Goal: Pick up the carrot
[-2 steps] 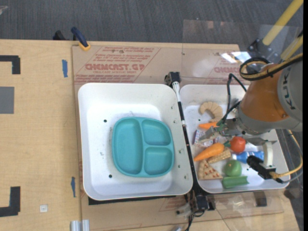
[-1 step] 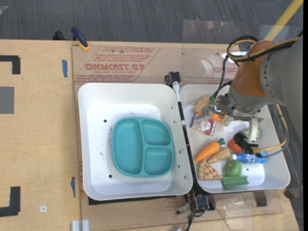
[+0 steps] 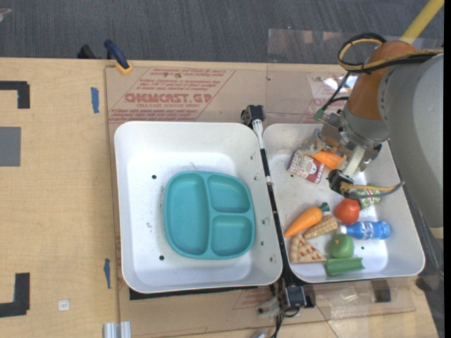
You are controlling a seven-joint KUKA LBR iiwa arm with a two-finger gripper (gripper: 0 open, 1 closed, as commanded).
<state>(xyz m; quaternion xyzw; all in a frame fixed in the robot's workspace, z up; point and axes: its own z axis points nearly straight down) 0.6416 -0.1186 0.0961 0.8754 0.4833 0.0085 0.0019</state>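
Below the jaws (image 3: 337,166), carrot (image 3: 304,220)

I work in a robotics lab, at a test bench (image 3: 49,210) of plain board. Black tape marks sit at its left edge, and blue clamps (image 3: 116,55) pin down a printed cardboard sheet (image 3: 176,94). Two white bins (image 3: 134,189) are fixed side by side, one scattered with toy food (image 3: 338,227). Cables (image 3: 282,308) trail at the front edge, with grey carpet (image 3: 176,13) beyond.

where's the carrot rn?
In the right bin, left of centre: the carrot lies slanted, just left of the tomato and above the waffle cone.
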